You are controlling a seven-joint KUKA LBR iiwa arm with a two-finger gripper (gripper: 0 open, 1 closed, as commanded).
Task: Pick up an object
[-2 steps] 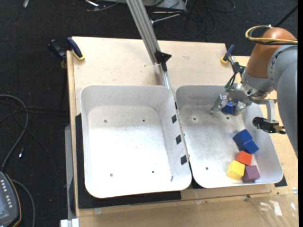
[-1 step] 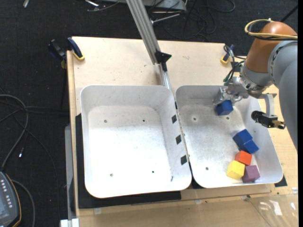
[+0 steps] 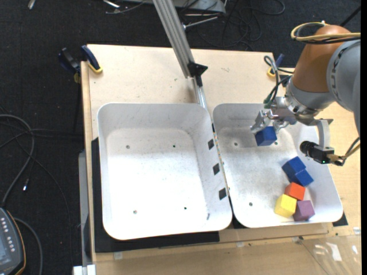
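A small blue cube (image 3: 266,136) is seen clamped between the fingers of the pincer (image 3: 265,127), above the right bin (image 3: 241,116); four other blocks (image 3: 295,191) are gathered near its lower right corner.

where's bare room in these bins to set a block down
The left bin floor is bare from wall to wall. In the right bin, the strip along the divider down to the near left corner is free. Crowded: the near right corner, with the blue cube, orange cube, yellow cube and purple cube, and under the hand with its blue block.
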